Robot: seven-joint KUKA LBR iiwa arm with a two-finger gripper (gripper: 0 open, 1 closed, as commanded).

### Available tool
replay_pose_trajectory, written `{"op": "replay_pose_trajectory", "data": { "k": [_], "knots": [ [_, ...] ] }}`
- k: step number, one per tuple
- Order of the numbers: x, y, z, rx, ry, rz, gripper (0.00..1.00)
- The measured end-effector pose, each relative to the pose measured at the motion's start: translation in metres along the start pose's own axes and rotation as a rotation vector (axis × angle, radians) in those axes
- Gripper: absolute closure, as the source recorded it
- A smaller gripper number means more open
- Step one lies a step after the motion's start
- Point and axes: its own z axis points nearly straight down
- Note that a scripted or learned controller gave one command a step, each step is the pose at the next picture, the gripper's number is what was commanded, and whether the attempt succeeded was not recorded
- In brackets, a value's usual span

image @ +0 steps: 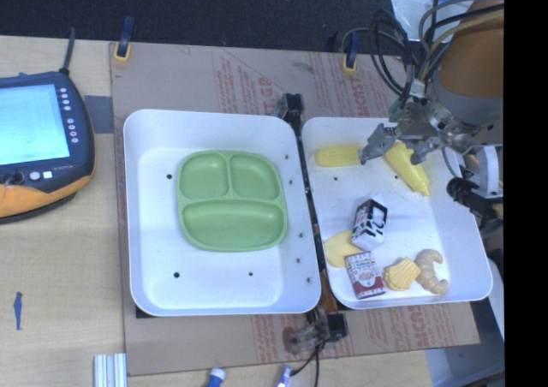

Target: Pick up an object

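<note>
Bench of pale wood, overlaid by a brown cardboard sheet clamped at the far edge. On the cardboard, two shallow white bins side by side: left bin and right bin, their inner rims touching along the middle.

Grey arm with orange band entering from the right, cables looped above the wrist, poised over the far part of the right bin.

At far left on the bench, a handheld control pendant with lit screen and orange underside.

In the left bin, centred, a green three-compartment plate, lying flat.

Gripper low over the far half of the right bin, fingers spread apart and pointing downward, one dark fingertip near a yellow corn-like piece, the other over a yellow banana-shaped toy. Nothing visibly clamped between the fingers; contact with the banana-shaped toy not resolvable.

Remaining candidates for picking, all in the near half of the right bin: black-and-white patterned carton, tilted; just beside it a flat yellow disc, partly covered; red packet lying near the front rim; ridged yellow chip-like piece; tan croissant-shaped toy, touching the chip-like piece.
</note>
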Motion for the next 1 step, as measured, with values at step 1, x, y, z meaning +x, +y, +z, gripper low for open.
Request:
{"op": "replay_pose_trajectory", "data": {
  "k": [1],
  "knots": [
    [-0.0302,-0.0419,0.0660,0.000,-0.001,0.000,0.00]
  ]
}}
